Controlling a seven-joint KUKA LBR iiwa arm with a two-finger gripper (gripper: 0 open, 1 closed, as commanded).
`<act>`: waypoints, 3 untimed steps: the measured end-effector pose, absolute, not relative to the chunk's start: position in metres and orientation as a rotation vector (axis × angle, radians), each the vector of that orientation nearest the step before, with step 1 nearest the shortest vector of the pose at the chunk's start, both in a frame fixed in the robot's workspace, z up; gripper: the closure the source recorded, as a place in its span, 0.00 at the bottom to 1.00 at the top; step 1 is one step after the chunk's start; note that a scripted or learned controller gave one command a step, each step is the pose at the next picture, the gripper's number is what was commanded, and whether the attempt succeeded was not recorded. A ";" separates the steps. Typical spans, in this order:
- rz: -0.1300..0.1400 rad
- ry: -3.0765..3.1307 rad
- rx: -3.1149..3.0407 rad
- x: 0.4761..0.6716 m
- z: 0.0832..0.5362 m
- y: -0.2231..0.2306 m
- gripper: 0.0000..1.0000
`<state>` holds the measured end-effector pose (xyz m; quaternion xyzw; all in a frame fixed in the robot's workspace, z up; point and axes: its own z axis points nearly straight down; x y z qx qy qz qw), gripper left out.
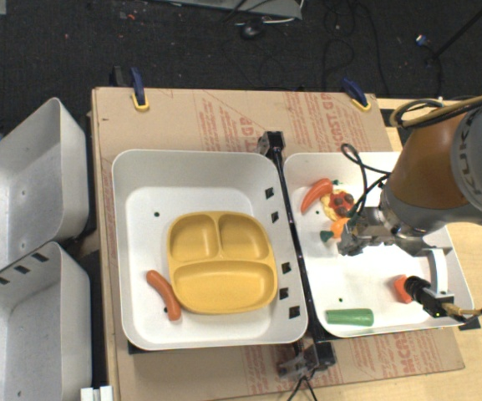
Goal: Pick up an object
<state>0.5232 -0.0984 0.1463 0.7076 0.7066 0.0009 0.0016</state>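
In the right bin (374, 295), my gripper (351, 241) hangs low near the left wall, under the grey arm with its orange band (428, 170). A small pile of orange, yellow and red toy pieces (339, 203) lies just beyond it. A red-orange chili pepper (315, 194) rests left of that pile. A tiny green bit (326, 235) lies beside the gripper on its left. Near the bin's front wall lies a green cylinder (349, 316). An orange piece (402, 288) sits at the front right.
The left bin (136, 224) holds a yellow divided plate (221, 261) and an orange-red sausage (164, 294) at its front left. A black divider (289, 241) runs between the bins. Two grey-white trays (23, 224) stand off the bench to the left.
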 end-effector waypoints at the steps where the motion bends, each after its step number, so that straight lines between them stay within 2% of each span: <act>1: 0.005 2.220 2.215 0.525 0.199 -0.099 1.00; 3: 0.004 2.232 2.212 0.521 0.210 0.000 1.00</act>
